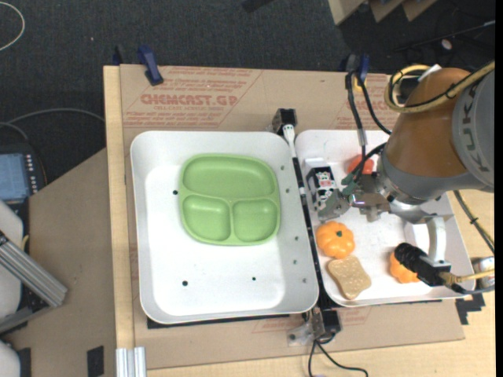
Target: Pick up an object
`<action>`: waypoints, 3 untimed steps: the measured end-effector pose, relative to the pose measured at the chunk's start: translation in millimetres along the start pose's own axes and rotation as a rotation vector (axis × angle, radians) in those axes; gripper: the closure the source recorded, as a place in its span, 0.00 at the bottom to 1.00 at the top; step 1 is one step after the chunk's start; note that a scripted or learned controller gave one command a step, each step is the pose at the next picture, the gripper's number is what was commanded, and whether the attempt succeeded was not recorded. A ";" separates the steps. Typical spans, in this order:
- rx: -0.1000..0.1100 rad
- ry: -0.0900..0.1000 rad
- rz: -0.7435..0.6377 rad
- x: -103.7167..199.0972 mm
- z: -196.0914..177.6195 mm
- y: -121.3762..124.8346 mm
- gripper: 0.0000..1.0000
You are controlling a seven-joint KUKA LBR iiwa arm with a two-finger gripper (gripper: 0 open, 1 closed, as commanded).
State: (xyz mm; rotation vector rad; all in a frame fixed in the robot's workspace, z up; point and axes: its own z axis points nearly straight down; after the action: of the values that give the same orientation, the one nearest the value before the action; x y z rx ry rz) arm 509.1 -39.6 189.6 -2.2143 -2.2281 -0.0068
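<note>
My gripper [333, 200] reaches down into the right bin [318, 144], near its left wall. Just below it lies a small orange pumpkin [335, 240]. A tan slice of bread [349, 277] sits in front of the pumpkin, near the bin's front edge. Another orange object [399, 269] lies at the front right, partly hidden by the robot. A small red object [359, 165] peeks out beside the wrist at the back of the bin. I see nothing held in the gripper.
The left bin [157, 258] holds a green divided plate [230, 199] in its back half. The grey arm with its orange band [428, 124] covers the right bin's back right part. Brown board surrounds both bins.
</note>
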 end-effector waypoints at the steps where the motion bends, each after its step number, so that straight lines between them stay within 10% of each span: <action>1: -0.005 0.000 -0.004 79.7 -89.5 -29.3 0.00; 2: -0.016 0.004 -0.003 140.3 -241.3 -26.8 0.00; 3: -0.001 -0.004 0.004 137.0 -243.2 -27.6 1.00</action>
State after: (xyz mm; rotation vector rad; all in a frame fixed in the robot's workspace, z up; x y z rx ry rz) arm 479.9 96.5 433.2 -2.2211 -2.2258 -0.0036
